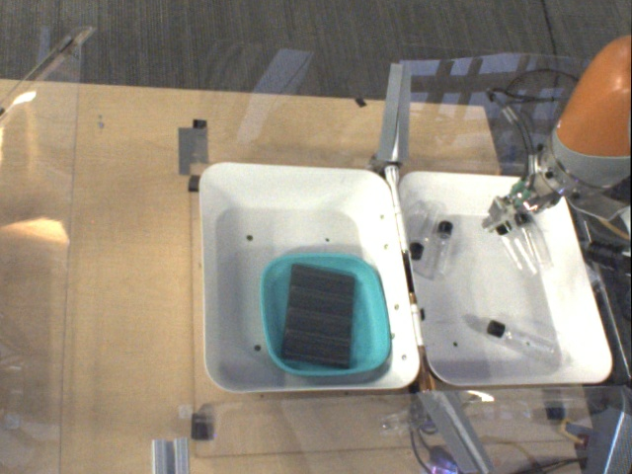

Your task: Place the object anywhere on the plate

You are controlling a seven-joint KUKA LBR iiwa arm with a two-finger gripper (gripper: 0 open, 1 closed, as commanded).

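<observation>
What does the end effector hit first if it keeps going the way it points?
Probably the bare floor of the right bin. The end effector angles down just below the bin's upper right; the nearest clear vial lies off to its left. Depth is unclear.

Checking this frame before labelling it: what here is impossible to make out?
- Gripper, camera view: too small and blurred to tell whether it holds anything.
- Clear vials in the right bin: transparent, outlines faint.
- Arm: cut off by the right edge.
</observation>
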